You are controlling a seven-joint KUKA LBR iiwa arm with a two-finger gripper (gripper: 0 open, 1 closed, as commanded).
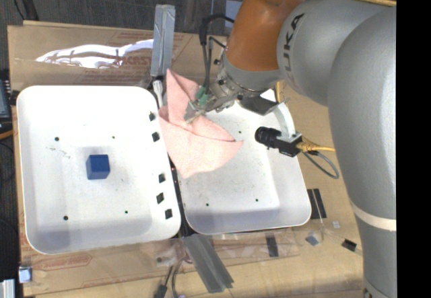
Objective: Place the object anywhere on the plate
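While nearest the camera the bench's front edge (283,249) shows brown cardboard with grey tape strips, two shallow white plastic bins sit behind it, side by side. Left bin (40,222): small blue cube (98,166) lying left of centre, apart from walls. Right bin (289,212): pink crumpled cloth (192,135) draped over its left part, edge reaching the divide between bins, upper corner raised. Two-finger gripper (196,107) pressed onto the cloth's upper fold, fingers pinched on the pink fabric, narrow gap only. Black cylindrical part with yellow cable (276,138) sits over the right bin's far right. Grey arm with orange band (259,34) comes in from right, wrist tilted down-left over the right bin's far edge.
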